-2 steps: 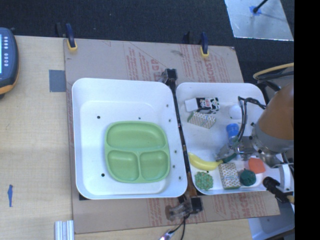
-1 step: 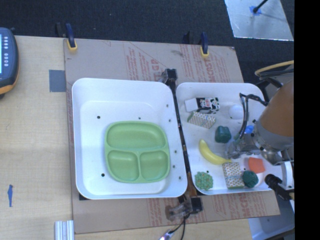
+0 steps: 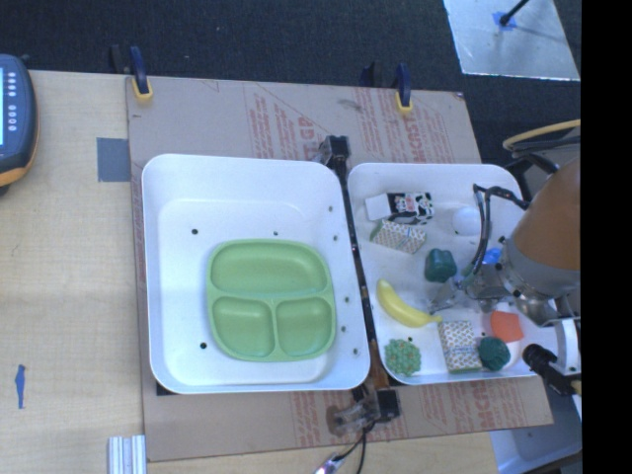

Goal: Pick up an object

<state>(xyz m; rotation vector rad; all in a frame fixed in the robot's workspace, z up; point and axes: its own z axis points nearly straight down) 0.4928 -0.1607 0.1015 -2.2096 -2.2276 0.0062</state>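
Observation:
The right bin (image 3: 367,181) holds several small objects. A yellow banana (image 3: 400,306) lies near its left wall. A dark green lump (image 3: 439,264) sits in the middle. A white and black carton (image 3: 400,205) and a patterned box (image 3: 400,235) lie at the back, with a white ball (image 3: 465,219) to their right. A green knobbly piece (image 3: 402,355), a second patterned box (image 3: 459,345), a dark green round piece (image 3: 493,353) and an orange block (image 3: 506,326) lie along the front. My gripper (image 3: 456,296) hangs low over the bin's middle, between the dark green lump and the banana's right end.
The left bin (image 3: 158,265) bears a light green divided plate (image 3: 271,298). The arm's grey body and cables (image 3: 538,250) cover the right bin's right side. A blue and orange device (image 3: 15,117) lies at the bench's far left.

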